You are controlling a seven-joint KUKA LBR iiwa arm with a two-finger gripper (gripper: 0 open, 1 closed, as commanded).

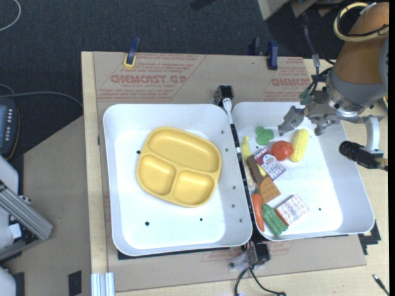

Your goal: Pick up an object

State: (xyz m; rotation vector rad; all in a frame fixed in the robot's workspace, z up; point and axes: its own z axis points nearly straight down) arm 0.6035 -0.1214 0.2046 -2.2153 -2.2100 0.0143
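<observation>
While jaws [307, 121] hang wide, two bins [117, 165], one yellow tray [178, 166], one corn cob [300, 145]

A yellow three-compartment plate [178, 166] is sitting in the left white bin [123, 221], a bit above the middle. Both bins are resting on a brown cardboard sheet [185, 76] with red CHEMCAST lettering, lying over the table [55, 165]. A yellow clamp [130, 55] and a blue clamp [272, 54] are gripping its far edge. Dark carpet [92, 11] is showing beyond, with a thin cable [9, 11] looping at the top left
</observation>
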